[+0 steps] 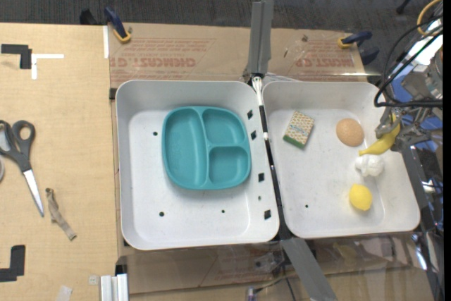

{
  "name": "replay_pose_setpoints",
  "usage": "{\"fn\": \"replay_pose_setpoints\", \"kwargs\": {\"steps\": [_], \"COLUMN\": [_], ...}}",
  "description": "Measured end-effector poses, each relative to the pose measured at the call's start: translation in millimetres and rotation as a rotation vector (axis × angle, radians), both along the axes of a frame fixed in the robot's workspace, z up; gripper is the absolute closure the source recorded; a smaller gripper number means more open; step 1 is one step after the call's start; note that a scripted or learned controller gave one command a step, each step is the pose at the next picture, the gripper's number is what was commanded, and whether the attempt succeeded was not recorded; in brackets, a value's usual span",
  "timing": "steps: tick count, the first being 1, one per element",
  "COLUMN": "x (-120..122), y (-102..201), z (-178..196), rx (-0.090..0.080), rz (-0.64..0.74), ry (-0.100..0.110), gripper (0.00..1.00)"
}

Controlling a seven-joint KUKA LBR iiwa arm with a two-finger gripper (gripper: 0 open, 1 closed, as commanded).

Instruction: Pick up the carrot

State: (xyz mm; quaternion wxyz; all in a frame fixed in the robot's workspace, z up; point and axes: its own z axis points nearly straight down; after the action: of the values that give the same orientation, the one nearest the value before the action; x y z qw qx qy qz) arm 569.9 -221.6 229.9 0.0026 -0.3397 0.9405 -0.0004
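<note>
A teal divided plate lies in the left bin. The right bin holds a sponge, egg, banana and lemon. Scissors rest on the bench.

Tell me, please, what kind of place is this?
Probably a robotics lab test bench: two white bins side by side on cardboard, clamps holding it, scissors nearby, toy food such as a lemon.

Two white bins, one teal plate, one scissors.
</note>
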Motion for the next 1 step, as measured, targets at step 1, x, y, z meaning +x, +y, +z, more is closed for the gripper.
{"fn": "replay_pose_setpoints", "kwargs": {"steps": [1], "x": [-41.2], "y": [41.7], "z": [-136.0], "rx": [0.0], "rz": [0.333], "ry": [0.002], "gripper": [1.0]}}
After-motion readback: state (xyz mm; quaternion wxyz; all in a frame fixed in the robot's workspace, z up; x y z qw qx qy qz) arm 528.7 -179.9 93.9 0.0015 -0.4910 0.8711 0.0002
